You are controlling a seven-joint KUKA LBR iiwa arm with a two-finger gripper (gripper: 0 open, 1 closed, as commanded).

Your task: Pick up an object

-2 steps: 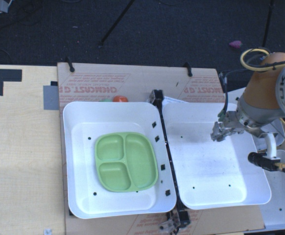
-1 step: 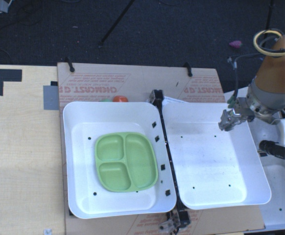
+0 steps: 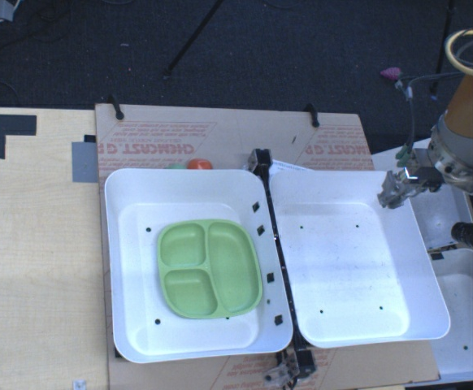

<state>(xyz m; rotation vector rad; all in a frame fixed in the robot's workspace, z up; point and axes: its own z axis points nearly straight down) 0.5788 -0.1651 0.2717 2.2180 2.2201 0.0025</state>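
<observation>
A light green plate with three compartments lies flat in the left white bin. Behind that bin's far rim a small orange object and a bit of green peek out on the cardboard. My gripper hangs over the far right corner of the right white bin, far from the plate. Its tips are small and dark against the bin rim, with nothing seen between them.
A black divider with clips runs between the two bins. Both bins rest on a cardboard sheet. A wooden bench surface lies to the left. The arm's orange band is at the right edge.
</observation>
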